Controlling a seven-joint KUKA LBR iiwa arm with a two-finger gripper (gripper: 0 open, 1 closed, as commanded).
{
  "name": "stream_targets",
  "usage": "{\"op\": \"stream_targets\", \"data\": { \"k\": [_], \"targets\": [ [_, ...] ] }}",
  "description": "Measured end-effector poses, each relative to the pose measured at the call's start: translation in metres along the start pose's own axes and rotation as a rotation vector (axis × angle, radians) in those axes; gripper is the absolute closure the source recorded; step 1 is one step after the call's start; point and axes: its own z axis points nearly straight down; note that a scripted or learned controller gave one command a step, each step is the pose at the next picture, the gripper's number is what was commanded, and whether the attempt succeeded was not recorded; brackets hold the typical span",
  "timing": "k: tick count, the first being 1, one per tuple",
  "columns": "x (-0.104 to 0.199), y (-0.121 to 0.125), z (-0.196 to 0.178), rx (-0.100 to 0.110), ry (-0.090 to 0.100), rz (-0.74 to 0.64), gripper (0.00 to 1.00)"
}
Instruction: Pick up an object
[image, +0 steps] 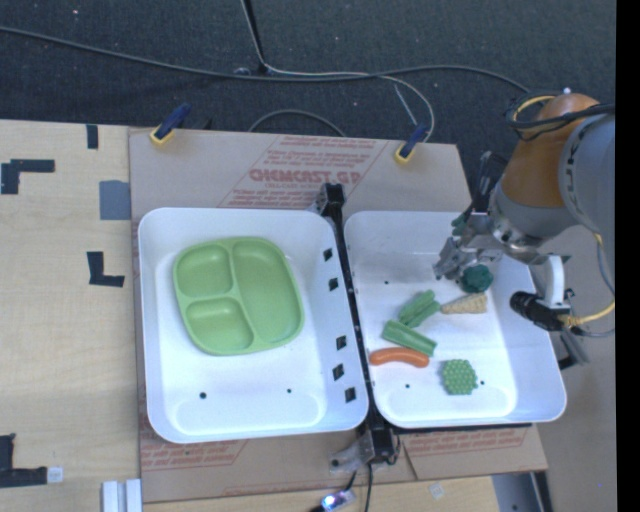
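Arm posed over the right bin

Arm (560, 170), grey with an orange band, enters from the right and bends down into the right bin (530, 400). Gripper (462, 262) sits low near the bin's upper right; whether its fingers are apart or closed cannot be told. A dark green round object (478, 277) lies just beside it, next to a pale cone (466, 304). Nearby lie two green pieces (418, 308) (408, 338), an orange sausage (399, 357) and a green dotted ball (458, 376). A green divided plate (237, 294) rests in the left bin (160, 330).
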Motion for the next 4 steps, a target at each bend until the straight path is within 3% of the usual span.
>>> {"op": "stream_targets", "data": {
  "k": [1, 2, 4],
  "targets": [
    [0.000, -0.003, -0.063, -0.002, 0.000, -0.001, 1.00],
    [0.000, -0.002, -0.088, 0.001, 0.000, -0.001, 1.00],
    [0.095, 0.016, -0.083, 0.004, 0.002, -0.005, 1.00]
  ]
}}
